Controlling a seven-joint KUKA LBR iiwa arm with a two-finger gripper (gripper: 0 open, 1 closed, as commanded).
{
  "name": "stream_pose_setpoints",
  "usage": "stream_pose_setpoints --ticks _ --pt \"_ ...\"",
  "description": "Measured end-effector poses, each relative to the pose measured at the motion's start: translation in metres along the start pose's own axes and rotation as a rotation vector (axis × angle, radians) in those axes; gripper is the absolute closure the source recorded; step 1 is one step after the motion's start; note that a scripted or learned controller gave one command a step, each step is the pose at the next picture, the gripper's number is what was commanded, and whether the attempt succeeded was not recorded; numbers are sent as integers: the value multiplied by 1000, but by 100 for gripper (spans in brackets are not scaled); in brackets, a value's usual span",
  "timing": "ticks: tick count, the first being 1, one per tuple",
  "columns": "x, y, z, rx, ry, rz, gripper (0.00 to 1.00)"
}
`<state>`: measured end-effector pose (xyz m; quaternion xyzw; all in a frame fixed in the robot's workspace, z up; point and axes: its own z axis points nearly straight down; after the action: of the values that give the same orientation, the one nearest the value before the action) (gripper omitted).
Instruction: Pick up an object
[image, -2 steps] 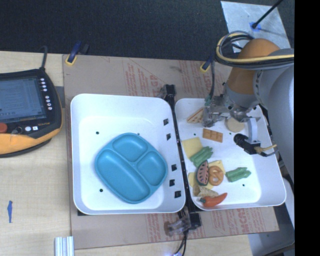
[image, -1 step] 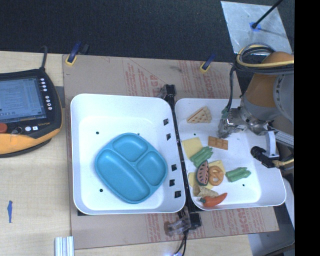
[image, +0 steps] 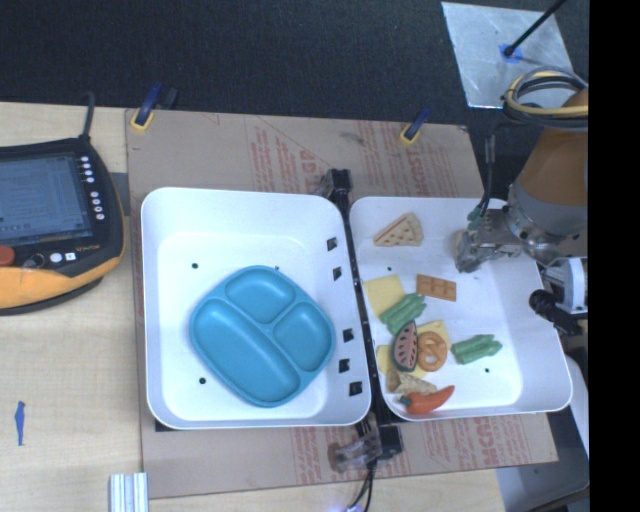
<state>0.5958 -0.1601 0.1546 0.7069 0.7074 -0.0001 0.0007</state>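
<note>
— Where is the claw (image: 476, 250) now?

— Over the right bin (image: 530, 395), near its far right corner, hanging above bare white floor. Whether it is spread or pressed together I cannot tell; nothing shows between its tips.

— And the things to pick?

— All toy food, in the left half of that bin. One sandwich wedge (image: 398, 231) lies near the far edge. One brown cracker (image: 436, 288) sits nearest the claw. One yellow cheese slice (image: 384, 294) lies by the left wall, with a green pea pod (image: 403, 311) touching its near corner. Nearer still, a watermelon slice (image: 405, 347) and a pretzel (image: 432, 349) lie side by side. A second green pod (image: 476, 348) lies apart, toward the middle. One red chili pepper (image: 430, 401) rests at the near edge.

— The left bin (image: 160, 300)?

— One blue divided plate (image: 261, 334), three compartments.

— Any writing?

— Faint red print repeats across the cardboard sheet (image: 250, 150) under the bins, too small to read. One teach pendant (image: 55, 225) lies at the bench's left edge, its screen text illegible.
</note>
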Motion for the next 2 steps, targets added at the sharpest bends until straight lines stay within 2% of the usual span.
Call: stream_pose_setpoints --ticks 1,2 --pt "17 -15 -13 6 2 -5 100" --pt "16 -15 -12 5 1 -3 0"
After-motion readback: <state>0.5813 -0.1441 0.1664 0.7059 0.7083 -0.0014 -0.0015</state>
